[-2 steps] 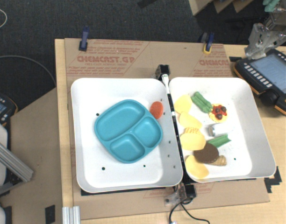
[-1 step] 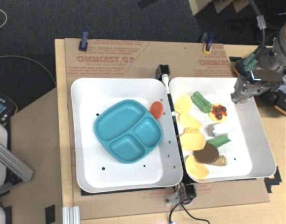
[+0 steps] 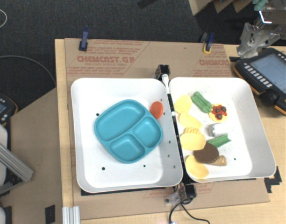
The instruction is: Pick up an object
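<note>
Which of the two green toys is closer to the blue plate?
The lower green piece, lying beside the brown toy. The other green piece lies higher in the right bin, farther from the blue plate.

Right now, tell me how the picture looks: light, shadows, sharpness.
Camera view: even, soft overhead light; the white bins are bright but not blown out; the blue tray casts only a faint shadow; the small items in the right bin look slightly soft; the dark floor beyond the bench is dim.
</note>
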{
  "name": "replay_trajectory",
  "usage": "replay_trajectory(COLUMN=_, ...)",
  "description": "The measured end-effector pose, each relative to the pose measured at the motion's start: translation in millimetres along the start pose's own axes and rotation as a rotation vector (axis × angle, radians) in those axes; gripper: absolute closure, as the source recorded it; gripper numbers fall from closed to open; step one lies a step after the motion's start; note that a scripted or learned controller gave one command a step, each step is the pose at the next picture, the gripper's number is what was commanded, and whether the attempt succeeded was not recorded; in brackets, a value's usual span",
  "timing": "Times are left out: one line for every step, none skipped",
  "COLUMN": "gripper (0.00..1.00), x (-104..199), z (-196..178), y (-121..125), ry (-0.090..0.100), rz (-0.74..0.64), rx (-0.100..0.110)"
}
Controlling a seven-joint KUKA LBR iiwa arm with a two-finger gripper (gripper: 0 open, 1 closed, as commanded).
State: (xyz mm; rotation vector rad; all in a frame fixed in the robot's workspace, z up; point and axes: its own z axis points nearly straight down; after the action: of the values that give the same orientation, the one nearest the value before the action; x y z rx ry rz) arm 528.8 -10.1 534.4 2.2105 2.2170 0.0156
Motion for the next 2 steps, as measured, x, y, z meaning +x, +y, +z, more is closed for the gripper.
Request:
replay_trajectory(gripper=1.0, x=-11.9, z=77.8, y=-50.2, ry=0.001, rz=0.005, rx=0.024)
replay_trajectory(gripper=1.0, x=-11.2, z=63.1, y=-46.6, ry=0.0, rz=0.003, rx=0.009)
